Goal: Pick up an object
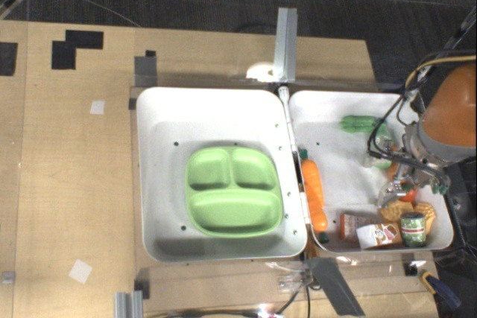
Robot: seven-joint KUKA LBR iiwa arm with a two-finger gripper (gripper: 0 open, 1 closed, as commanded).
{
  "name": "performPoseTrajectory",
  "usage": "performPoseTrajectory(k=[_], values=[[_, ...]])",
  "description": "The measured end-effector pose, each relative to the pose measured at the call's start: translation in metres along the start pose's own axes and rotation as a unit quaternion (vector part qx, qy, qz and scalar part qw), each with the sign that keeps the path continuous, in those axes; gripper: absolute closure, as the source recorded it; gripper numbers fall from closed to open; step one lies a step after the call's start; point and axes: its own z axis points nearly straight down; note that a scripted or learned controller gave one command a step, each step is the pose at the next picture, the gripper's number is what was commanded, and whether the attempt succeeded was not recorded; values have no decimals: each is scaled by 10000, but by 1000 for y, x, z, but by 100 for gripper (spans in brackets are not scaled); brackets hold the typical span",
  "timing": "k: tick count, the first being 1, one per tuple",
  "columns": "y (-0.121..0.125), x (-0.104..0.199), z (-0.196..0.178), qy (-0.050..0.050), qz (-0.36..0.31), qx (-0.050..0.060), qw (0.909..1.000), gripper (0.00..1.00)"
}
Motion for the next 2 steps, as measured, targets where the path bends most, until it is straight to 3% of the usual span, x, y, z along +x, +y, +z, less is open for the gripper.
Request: performPoseTrajectory(k=[1,2], values=[[45,34,-3,-61,-75,14,10000,0],[107,44,-4,-63,-1667,46,9860,0]])
